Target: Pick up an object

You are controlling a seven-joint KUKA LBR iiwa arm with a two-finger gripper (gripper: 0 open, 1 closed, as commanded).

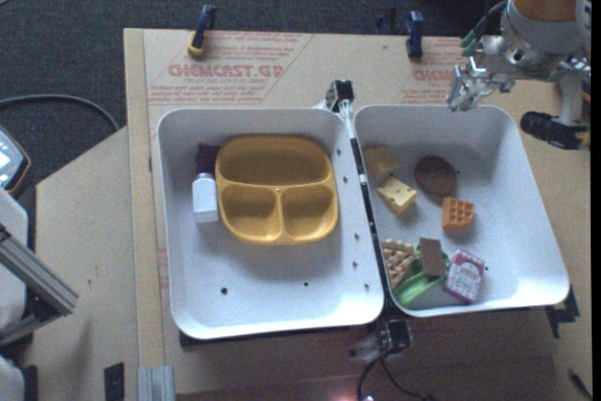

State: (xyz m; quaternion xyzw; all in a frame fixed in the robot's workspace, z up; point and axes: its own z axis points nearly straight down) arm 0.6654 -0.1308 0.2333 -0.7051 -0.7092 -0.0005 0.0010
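Observation:
The right bin (526,202) holds several toy foods: a yellow cheese wedge (397,194), a pale tan piece (379,161), a brown round patty (436,175), an orange waffle (458,214), a pizza slice (398,258), a brown block (431,256), a green piece (416,290) and a pink carton (464,277). My gripper (464,96) hangs over the far rim of the right bin, above and right of the patty, with nothing visible between its fingers.
The left bin (178,268) holds a yellow divided plate (276,189), a small white bottle (205,198) and a dark purple thing (208,155) behind it. Blue clamps (201,30) (414,32) stand on the cardboard at the back. A black clip (340,93) sits between the bins.

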